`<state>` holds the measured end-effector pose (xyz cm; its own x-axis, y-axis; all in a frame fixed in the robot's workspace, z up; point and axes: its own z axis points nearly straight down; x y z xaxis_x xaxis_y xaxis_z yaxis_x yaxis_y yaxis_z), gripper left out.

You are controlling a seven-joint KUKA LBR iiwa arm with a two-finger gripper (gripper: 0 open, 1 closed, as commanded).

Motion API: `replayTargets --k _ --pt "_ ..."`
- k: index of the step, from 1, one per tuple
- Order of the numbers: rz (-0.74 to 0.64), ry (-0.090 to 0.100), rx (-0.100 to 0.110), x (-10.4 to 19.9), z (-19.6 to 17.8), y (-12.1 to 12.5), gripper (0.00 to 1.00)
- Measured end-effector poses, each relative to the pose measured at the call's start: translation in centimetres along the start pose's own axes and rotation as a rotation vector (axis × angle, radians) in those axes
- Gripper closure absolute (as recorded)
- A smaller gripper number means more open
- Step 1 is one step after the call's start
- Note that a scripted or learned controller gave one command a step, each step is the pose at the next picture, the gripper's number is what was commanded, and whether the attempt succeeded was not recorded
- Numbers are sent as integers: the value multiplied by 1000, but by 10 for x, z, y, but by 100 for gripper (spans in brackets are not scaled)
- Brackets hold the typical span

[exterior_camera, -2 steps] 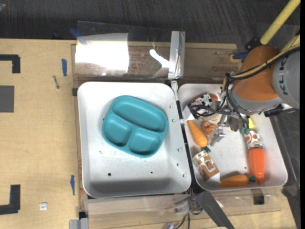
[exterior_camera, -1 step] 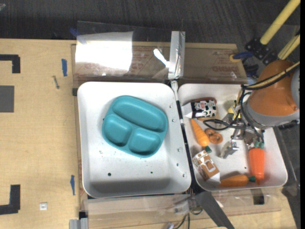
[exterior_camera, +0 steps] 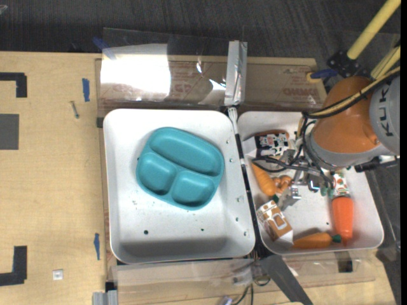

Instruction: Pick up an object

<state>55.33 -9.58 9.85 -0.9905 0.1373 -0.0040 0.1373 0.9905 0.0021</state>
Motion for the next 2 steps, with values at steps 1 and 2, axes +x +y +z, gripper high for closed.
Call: replayTargets --k 1,2 --pt "-16 -11 4 66 8 -19 0" --pt "-8 -6 2 -39 9 8 0"
